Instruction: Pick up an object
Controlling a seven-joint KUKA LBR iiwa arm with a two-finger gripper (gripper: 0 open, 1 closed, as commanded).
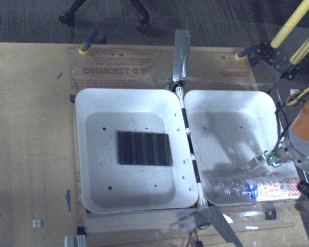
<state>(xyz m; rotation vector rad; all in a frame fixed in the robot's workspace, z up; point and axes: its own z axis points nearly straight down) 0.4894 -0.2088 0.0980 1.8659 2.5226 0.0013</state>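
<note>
Arm (305, 133) enters at the right edge, mostly cut off; I see only a grey and orange blur there. Gripper (270, 159) sits low over the right bin (232, 99), near its right wall. It is small and blurred, and I cannot tell how it is set or whether it has anything.

Bottle (257, 188) lies on its side along the front edge of the right bin, just below the gripper. Clear plastic, hard to trace against the white; its label is white with blue and red, print too blurred to read. Its right end reaches the bin's front right corner.

Left bin (92, 107) has a dark ribbed slab (144, 148) flat in its middle.

A clear sheet (118, 66) lies on the bench (26, 138) behind the bins; its red lettering is too faint to make out.
</note>
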